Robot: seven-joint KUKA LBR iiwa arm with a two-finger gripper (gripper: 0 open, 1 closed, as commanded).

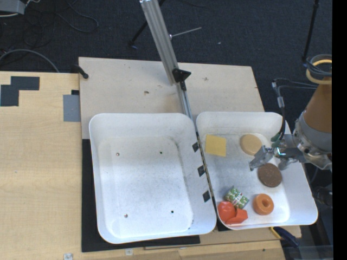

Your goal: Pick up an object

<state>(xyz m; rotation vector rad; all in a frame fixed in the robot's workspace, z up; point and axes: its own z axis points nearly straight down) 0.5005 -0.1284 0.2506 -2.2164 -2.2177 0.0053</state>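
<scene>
Gripping nothing that we can see, our gripper, fingers spread, is hovering near the right bin's right edge, between the tan disc and brown disc, presumably choosing between them.

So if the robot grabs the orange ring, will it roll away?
Probably not: the orange ring lies flat in the right bin, so a push should slide it. Stood on edge, its round shape could roll. It looks small and likely light, though its rounded rim might slip between fingers.
</scene>
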